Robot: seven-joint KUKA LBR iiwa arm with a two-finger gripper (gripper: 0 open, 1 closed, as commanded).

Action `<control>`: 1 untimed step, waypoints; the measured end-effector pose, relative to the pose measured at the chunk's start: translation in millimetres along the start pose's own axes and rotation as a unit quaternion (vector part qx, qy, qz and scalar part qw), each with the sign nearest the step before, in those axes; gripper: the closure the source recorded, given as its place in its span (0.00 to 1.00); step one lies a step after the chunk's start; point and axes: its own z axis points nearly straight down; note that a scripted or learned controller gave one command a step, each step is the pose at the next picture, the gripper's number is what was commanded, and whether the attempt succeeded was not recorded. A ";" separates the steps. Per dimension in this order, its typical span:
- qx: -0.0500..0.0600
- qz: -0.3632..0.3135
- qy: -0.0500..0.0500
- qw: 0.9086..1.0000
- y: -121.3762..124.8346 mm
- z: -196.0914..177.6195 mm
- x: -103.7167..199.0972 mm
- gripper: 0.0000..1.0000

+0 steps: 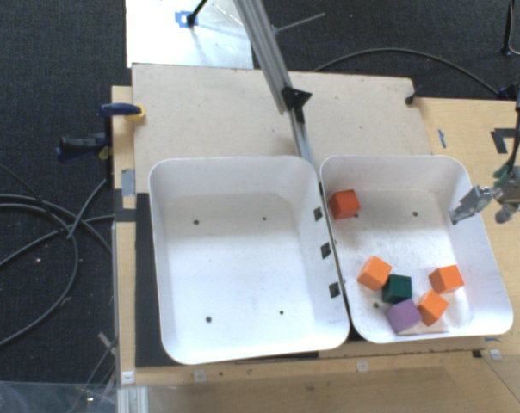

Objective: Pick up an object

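Jaws over rt bin's rim; blocks inside.

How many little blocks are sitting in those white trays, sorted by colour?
Orange blocks: 4
Dark green block: 1
Purple block: 1
Total: 6, all in the right bin; the gripper sits over that bin's right rim.
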 end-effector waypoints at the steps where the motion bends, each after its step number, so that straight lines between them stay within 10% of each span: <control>1: 0.004 -0.002 0.002 1.000 -16.7 108.1 64.6 0.00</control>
